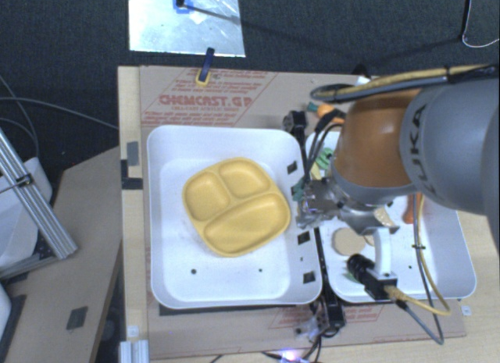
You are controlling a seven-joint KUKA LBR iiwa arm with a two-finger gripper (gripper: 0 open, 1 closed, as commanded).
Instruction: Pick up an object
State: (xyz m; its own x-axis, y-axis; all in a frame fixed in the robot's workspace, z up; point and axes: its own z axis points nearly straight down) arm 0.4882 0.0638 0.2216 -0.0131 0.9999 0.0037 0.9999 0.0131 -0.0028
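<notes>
Here, the yellow divided plate (237,205) is lying flat in the left bin (168,275), sitting a little toward that bin's far edge and closer to its right wall than its left, with bare white floor showing along the near edge. Its three compartments are facing up, two small ones toward the bin's far side and one long one toward the near side.

The arm (406,151) is reaching in from the right and hanging over the right bin (461,275), its grey body and orange band covering most of that bin's far half. The gripper (306,207) is sitting low at the wrist, right over the wall where the two bins are meeting, just beside the plate's right rim. Whether it is touching the plate, I cannot tell, and its state is hidden by the wrist housing.

In the right bin, a small round tan object (344,241) is lying near the left wall, partly under the wrist, and an orange object (408,211) is peeking out beside the arm further right. Cables are trailing across the right bin's near edge. Both bins are resting on a cardboard sheet (211,97) with red printing showing along its far edge.
</notes>
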